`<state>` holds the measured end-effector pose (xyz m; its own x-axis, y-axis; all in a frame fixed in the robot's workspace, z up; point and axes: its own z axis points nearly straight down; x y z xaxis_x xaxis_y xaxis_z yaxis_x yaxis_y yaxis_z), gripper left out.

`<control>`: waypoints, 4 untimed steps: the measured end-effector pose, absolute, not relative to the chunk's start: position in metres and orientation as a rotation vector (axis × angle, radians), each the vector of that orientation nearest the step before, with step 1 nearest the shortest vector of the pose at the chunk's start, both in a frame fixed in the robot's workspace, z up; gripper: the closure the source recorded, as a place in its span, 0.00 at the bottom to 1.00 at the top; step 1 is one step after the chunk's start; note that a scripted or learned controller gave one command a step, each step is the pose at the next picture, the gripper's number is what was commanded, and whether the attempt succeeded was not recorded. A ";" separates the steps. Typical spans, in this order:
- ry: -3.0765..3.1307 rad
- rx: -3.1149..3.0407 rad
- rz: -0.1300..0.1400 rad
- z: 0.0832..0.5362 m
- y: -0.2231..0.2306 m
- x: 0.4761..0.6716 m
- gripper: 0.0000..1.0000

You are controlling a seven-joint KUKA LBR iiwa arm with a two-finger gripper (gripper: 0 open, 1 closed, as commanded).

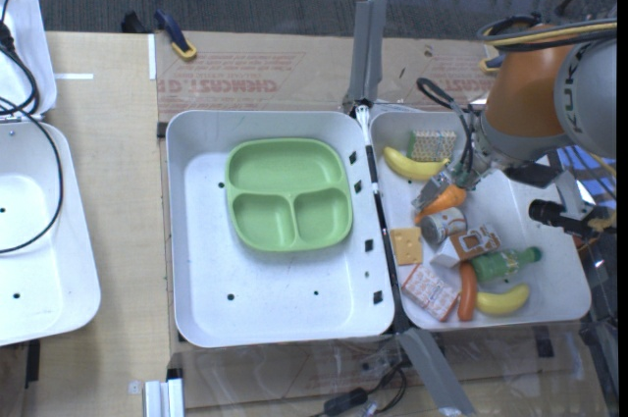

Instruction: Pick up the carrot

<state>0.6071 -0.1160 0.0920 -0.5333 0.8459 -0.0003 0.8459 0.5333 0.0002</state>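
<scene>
The carrot [444, 200] is a short orange piece lying in the right bin [549, 307], near its back left part, just below a yellow banana [412, 166]. My gripper [457, 178] comes down from the right and sits right at the carrot's upper right end, touching or nearly touching it. The grey wrist with its orange band [525, 96] covers the bin's back right corner. The carrot looks to be resting among the other items, not lifted.
Around the carrot lie a small can [442, 228], a cheese slice [406, 245], a green bottle [505, 263], a red sausage [467, 292], a second banana [503, 300] and a red-white packet [428, 290]. The left bin [196, 238] holds a green divided plate [289, 192].
</scene>
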 end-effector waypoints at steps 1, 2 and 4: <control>2.744 1.522 0.002 0.102 -0.117 0.608 1.00; 2.745 1.521 0.002 0.102 -0.117 0.608 0.00; 2.900 1.197 0.002 0.103 -0.119 0.610 1.00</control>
<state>0.6099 -0.1195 0.1034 -0.7087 0.7055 -0.0033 0.7055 0.7087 0.0030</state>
